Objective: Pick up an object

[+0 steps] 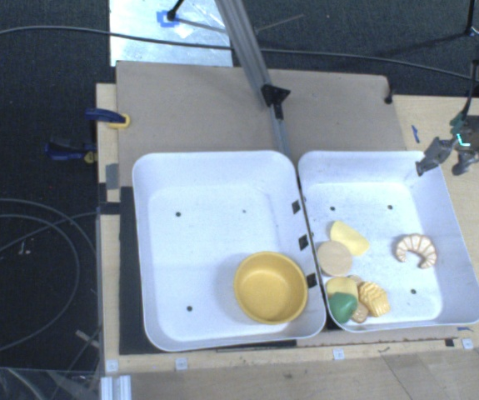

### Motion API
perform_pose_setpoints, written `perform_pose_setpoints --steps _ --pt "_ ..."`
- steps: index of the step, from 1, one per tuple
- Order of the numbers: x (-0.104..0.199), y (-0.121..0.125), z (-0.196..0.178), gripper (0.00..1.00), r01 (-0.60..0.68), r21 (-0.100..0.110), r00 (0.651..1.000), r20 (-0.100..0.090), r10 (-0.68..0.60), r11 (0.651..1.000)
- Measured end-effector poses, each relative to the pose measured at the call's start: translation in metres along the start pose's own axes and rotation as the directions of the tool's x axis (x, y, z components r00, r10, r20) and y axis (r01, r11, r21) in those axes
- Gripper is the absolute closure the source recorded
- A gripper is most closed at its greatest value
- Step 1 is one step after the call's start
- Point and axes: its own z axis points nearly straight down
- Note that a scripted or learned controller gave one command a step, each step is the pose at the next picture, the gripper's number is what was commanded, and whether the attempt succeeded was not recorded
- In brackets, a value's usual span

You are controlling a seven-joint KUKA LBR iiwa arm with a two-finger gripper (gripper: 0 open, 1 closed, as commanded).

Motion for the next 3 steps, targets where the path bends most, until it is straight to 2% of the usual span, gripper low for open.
perform_pose_setpoints --steps 1,2,3 --pt "0.0 0.0 -0.001 0.0 0.0 -0.001 1.0 0.0 0.0 1.0" --pt "0.002 -0.004 0.06 0.0 -0.002 0.002 1.0 -0.001 0.002 1.0" --pt "0.001 0.0 0.102 0.0 -0.003 0.002 1.0 0.0 0.003 1.0"
